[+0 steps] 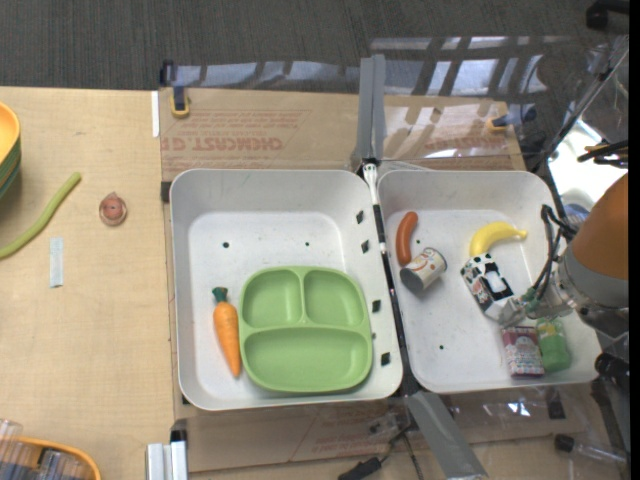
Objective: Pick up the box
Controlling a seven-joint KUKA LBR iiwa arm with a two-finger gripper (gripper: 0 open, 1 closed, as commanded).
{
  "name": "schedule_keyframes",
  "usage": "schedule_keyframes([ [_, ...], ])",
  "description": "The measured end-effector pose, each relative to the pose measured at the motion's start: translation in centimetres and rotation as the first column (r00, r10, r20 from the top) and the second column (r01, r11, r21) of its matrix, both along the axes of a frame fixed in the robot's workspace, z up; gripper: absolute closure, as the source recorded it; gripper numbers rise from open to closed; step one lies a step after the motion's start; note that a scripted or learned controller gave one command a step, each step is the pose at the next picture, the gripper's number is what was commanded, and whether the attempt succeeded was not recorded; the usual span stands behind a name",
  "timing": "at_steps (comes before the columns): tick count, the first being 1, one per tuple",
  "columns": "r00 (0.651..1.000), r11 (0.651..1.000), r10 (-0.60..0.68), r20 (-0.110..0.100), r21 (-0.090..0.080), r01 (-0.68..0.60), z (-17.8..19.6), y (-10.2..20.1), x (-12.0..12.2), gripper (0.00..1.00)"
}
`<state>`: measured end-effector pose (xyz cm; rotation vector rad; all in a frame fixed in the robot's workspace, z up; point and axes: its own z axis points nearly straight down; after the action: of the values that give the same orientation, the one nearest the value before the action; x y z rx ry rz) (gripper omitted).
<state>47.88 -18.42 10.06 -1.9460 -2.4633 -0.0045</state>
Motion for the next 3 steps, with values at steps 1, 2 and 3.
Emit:
schedule_keyframes([
  [1,1.000,1.000,0.000,0.000,0.000,0.000,0.0,0.0,0.0,0.00],
  [2,0.995,0.995,0.101,0.004,-0.005,-0.101,3.2,4.3,0.7,0.00],
  [3,0.997,0.997,0.079,0.000,-0.004,-0.079,3.9,4.0,0.6,0.00],
])
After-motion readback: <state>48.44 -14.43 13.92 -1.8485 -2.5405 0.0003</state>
